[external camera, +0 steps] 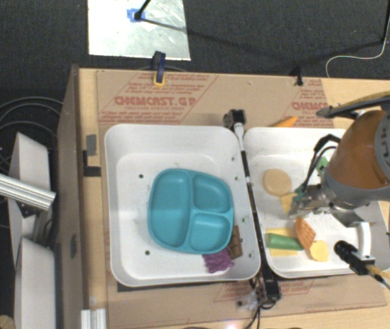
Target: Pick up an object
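My gripper (307,206) hangs low over the middle of the right bin (269,141), with the grey and orange arm (362,160) above it. A small yellow piece (287,202) lies right at its left side. Just below it lies an orange ridged piece (305,232). Whether anything is between the fingers is hidden by the wrist. A tan round disc (276,181) rests further up and to the left. A green and yellow bar (282,240) and a yellow round piece (318,251) sit near the bin's front wall.
The left bin (123,184) holds a teal divided plate (191,211), with a purple thing (215,260) and a brown thing (236,242) at its front right. An orange carrot-like thing (285,122) lies on the cardboard behind the right bin. A bit of green (323,162) shows beside the arm.
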You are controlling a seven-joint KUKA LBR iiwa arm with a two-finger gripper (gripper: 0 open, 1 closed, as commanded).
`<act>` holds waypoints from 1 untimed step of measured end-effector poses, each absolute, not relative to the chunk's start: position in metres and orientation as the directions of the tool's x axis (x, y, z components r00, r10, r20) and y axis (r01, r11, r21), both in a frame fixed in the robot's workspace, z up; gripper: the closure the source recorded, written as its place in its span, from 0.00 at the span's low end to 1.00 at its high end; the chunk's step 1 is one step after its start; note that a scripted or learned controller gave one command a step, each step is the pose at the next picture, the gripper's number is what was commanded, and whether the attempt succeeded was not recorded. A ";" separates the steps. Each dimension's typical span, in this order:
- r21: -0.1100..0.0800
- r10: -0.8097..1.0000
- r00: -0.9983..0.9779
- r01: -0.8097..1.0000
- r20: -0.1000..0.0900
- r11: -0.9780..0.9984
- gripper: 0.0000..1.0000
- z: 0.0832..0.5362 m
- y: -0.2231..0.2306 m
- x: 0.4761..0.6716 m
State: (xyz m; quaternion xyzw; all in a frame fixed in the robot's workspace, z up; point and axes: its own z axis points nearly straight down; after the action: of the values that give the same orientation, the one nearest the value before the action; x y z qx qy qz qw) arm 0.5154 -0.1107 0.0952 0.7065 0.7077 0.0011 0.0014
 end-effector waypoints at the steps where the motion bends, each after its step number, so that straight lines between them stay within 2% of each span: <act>1: 0.004 1.000 -0.002 1.000 0.000 0.002 0.00 0.095 -0.111 0.515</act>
State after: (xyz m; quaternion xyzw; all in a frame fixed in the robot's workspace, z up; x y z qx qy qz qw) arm 0.5154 -0.1106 0.0949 0.7065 0.7077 0.0012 0.0014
